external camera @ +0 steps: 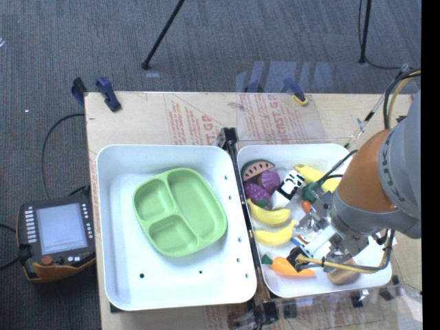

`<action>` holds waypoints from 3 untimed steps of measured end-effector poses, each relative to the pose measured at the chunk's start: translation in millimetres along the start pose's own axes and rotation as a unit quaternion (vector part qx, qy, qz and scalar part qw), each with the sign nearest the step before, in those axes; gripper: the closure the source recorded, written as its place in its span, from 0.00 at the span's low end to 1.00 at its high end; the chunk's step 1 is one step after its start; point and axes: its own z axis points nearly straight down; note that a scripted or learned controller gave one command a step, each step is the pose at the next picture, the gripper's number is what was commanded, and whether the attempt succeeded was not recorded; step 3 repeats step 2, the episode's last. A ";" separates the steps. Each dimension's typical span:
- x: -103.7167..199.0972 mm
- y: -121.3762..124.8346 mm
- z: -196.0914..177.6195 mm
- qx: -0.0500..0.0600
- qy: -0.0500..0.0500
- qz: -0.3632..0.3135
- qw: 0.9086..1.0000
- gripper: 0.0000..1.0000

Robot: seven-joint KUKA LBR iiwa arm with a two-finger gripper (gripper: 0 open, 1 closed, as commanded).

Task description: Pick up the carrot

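Note:
The carrot [294, 269], orange with a green leafy end [267, 260], lies flat near the front edge of the right bin [275, 291]. My gripper [309, 240] hangs low over the bin just above and slightly right of the carrot, at the end of the grey arm with the orange band [364, 177]. The gripper's own body hides its tips, and I see nothing held in it.
The right bin also holds two bananas [270, 216] [273, 237], purple grapes [259, 193], a watermelon slice [256, 170], a black-and-white item [292, 182] and a tan piece [344, 275]. A green divided plate [180, 210] lies in the left bin [117, 184].

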 end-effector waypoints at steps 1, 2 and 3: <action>33.4 -56.1 -36.0 -0.002 0.002 -0.102 0.995 0.00; 15.1 -25.8 -35.3 -0.001 0.000 -0.244 0.970 0.00; 15.1 -25.8 -35.3 -0.001 0.000 -0.244 0.970 0.00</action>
